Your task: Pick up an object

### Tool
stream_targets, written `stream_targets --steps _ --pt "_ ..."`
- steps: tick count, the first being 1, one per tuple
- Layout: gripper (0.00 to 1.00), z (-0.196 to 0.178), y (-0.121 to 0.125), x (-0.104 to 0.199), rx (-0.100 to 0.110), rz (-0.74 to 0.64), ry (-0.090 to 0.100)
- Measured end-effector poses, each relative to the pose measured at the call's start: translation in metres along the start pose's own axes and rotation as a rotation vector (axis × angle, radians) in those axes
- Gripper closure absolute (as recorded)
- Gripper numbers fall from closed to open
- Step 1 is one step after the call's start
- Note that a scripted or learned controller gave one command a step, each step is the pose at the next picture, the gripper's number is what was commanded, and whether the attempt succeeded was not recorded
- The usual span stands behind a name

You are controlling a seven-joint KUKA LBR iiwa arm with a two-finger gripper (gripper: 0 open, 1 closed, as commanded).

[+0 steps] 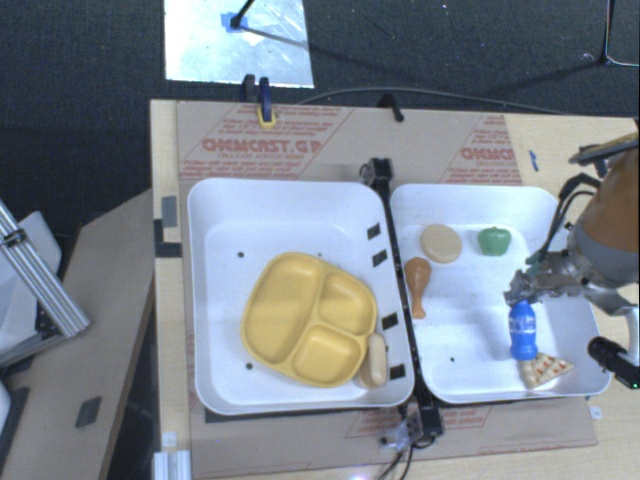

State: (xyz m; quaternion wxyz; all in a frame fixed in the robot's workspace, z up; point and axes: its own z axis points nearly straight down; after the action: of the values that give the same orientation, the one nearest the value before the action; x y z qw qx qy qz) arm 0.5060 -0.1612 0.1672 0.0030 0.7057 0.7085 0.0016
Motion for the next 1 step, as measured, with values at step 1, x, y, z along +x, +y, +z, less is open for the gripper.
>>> stream_targets --steps 1 --pt "1.00 -0.0449 0.0075 0.0010 0.000 -0.001 0.000"
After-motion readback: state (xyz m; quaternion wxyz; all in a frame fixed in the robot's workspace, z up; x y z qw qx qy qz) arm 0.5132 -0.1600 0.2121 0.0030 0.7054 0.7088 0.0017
